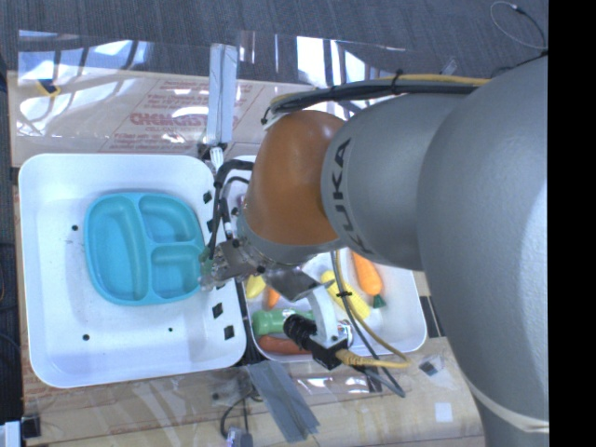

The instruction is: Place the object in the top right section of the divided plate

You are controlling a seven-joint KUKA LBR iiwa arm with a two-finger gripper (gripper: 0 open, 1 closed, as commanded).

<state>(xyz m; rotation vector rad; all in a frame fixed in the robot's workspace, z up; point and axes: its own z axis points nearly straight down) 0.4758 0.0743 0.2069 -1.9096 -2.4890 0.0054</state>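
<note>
the grey arm [428,175] with its orange band [284,180] covers most of the right bin [414,329]. its end effector [216,266] sits at the right edge of the blue divided plate [144,247] in the left bin [56,343]; whether it is spread or closed cannot be told. toy foods, including an orange piece [366,276] and a green piece [270,321], lie in the right bin.

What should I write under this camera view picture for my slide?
Big grey arm leans over two white bins; a blue divided plate waits left, toy foods right.
</note>
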